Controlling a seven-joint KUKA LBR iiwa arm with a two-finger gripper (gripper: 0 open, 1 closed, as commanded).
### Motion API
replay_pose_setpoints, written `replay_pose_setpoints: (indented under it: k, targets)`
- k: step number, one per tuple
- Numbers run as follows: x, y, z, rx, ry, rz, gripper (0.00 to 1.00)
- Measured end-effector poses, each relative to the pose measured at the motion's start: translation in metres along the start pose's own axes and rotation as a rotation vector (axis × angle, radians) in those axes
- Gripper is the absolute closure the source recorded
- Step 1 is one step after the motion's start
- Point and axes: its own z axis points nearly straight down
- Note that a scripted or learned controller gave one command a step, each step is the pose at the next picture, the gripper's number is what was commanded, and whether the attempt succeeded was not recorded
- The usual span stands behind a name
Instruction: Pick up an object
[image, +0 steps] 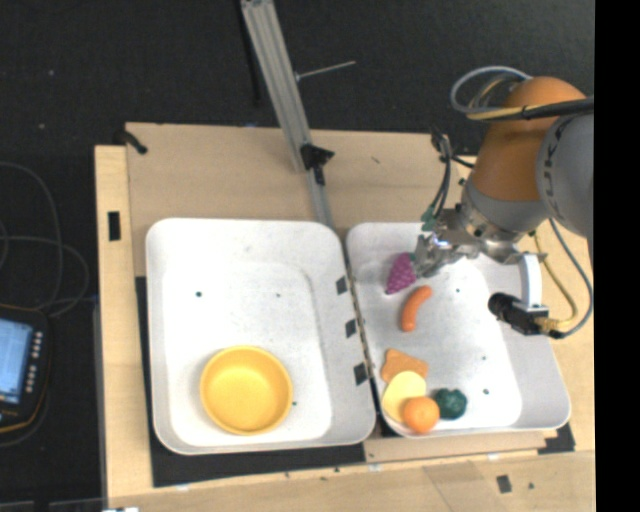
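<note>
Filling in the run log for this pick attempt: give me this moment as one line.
arm: over right bin | gripper: beside purple grapes | grasp: none visible | yellow bowl: left bin

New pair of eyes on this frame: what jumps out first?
Likely the arm's orange band at upper right, with the gripper low over the right bin, right beside a purple grape-like toy. Next, the yellow bowl, alone in the near part of the left bin. Then the bright cluster in the right bin's near-left corner: an orange ball, a pale yellow piece and a dark green item.
</note>
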Motion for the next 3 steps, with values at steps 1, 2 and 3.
replay_pose_setpoints:
  k: [1, 2, 3]
  targets:
    - [-0.001, 0.002, -0.054, -0.002, -0.001, 0.0, 1.0]
    - [0.051, 0.007, -0.04, 0.006, 0.001, -0.003, 1.0]
    - [0.096, 0.013, -0.044, 0.004, 0.001, -0.004, 1.0]
